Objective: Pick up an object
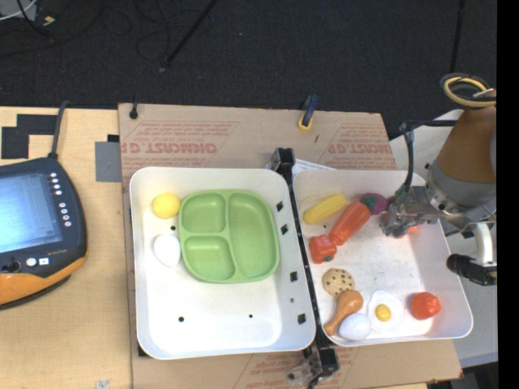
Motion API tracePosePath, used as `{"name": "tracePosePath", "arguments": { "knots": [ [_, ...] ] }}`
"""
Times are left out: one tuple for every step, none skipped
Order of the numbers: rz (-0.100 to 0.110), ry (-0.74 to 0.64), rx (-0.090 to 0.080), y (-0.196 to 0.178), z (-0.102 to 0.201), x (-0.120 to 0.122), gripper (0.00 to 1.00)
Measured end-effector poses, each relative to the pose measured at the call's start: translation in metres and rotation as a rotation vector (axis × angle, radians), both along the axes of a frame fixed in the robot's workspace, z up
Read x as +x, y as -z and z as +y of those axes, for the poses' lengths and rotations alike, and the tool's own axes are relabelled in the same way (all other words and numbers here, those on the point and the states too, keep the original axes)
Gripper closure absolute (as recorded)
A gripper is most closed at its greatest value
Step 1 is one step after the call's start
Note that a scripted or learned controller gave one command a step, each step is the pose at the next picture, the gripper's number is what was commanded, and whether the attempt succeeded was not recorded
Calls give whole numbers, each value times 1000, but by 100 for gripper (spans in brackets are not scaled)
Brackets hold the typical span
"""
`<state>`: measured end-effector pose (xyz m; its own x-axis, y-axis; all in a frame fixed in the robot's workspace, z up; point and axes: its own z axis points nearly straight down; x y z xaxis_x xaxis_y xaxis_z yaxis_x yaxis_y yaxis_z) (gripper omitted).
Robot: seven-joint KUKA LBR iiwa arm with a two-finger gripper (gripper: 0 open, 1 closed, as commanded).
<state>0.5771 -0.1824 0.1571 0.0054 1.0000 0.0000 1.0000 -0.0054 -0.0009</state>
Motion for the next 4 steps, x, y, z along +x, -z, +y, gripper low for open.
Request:
{"name": "tracePosePath", "arguments": {
  "knots": [
    [-4, -3, -1, -62, -7, 0, 100],
    [0, -4, 0, -71, -8, 0, 100],
    [2, -8, 2, -63, 37, 13, 100],
    [0, -8, 1, -74, 85, 18, 100]
  ]
}}
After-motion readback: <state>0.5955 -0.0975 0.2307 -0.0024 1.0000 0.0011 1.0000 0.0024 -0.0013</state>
